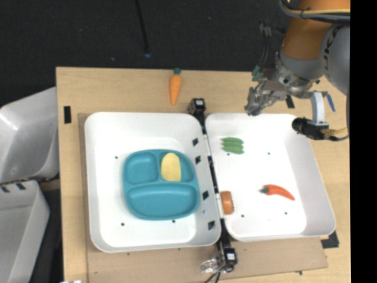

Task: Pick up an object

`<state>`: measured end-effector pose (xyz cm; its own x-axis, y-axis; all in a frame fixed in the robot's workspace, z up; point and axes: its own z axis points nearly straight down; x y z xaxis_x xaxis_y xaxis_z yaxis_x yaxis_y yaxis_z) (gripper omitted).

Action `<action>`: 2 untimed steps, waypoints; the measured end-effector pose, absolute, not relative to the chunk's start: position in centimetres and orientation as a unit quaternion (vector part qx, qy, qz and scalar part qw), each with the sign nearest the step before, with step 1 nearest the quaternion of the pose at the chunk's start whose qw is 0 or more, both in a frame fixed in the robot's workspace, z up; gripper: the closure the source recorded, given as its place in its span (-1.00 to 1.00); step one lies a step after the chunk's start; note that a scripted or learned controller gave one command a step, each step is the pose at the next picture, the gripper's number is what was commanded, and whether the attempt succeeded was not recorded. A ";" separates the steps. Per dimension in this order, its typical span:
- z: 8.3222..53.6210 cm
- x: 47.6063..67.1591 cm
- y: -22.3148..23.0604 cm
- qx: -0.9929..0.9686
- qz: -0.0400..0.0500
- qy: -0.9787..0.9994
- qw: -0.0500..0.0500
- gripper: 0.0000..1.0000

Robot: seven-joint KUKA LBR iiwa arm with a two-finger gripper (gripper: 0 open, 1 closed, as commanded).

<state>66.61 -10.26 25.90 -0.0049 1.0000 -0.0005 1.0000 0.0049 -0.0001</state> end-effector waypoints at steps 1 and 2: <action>25.1 65.2 -4.2 0.705 0.000 0.709 -0.001 1.00; 24.0 64.1 0.1 0.705 -0.001 0.709 -0.001 1.00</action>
